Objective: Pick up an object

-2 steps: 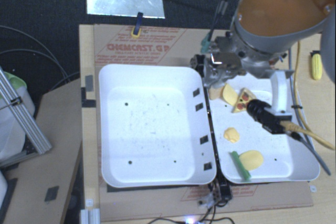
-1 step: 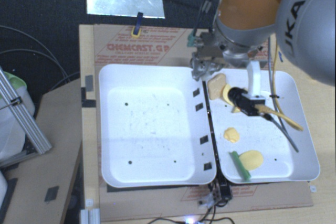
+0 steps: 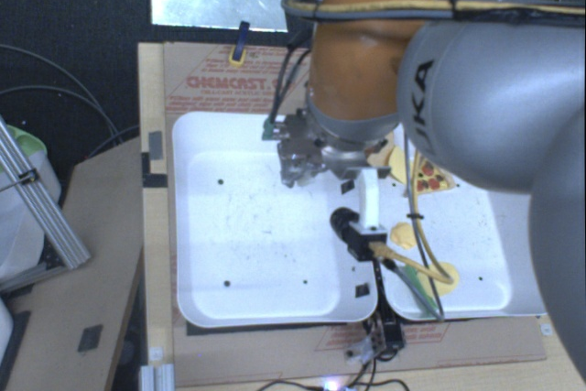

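— Where is the gripper (image 3: 295,162)?

— Low over the left bin (image 3: 197,224), near its back right part. The arm (image 3: 476,69) hides most of it; whether it is open or gripping I cannot tell.

— And the objects?

— In the right bin (image 3: 490,284): a pizza slice (image 3: 430,179), half under the arm, and a yellow and green piece (image 3: 423,275) by the front edge.

— Room?

— The left bin's floor lies open toward its left rim.
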Tool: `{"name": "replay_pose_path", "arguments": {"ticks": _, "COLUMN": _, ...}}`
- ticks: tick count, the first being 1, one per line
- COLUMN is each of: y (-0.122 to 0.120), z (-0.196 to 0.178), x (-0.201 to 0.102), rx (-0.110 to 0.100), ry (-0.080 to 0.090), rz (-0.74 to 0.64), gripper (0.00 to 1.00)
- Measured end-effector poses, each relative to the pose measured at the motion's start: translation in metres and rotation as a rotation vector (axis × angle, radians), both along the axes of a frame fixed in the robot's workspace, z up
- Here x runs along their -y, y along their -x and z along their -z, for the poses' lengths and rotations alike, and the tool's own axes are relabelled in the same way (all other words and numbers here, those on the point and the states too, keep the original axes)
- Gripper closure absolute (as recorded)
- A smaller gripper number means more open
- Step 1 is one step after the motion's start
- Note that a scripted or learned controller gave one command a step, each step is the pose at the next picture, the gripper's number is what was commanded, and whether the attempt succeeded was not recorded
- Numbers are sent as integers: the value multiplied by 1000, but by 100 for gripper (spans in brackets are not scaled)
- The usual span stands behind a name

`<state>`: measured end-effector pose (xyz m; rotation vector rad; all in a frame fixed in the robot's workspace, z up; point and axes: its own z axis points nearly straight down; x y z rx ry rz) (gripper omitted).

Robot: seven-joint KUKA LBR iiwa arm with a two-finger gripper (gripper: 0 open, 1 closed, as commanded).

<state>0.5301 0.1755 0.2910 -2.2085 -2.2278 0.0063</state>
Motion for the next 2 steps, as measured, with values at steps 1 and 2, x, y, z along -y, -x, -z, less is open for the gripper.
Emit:
{"name": "replay_pose_path", "arguments": {"ticks": 1, "y": -19, "z": -142, "x": 63, "rx": 25, "ry": -2, "rz": 13, "gripper": 100}}
{"name": "replay_pose_path", "arguments": {"ticks": 2, "y": -97, "z": -183, "x": -52, "rx": 17, "ry": -6, "rz": -3, "gripper": 100}}
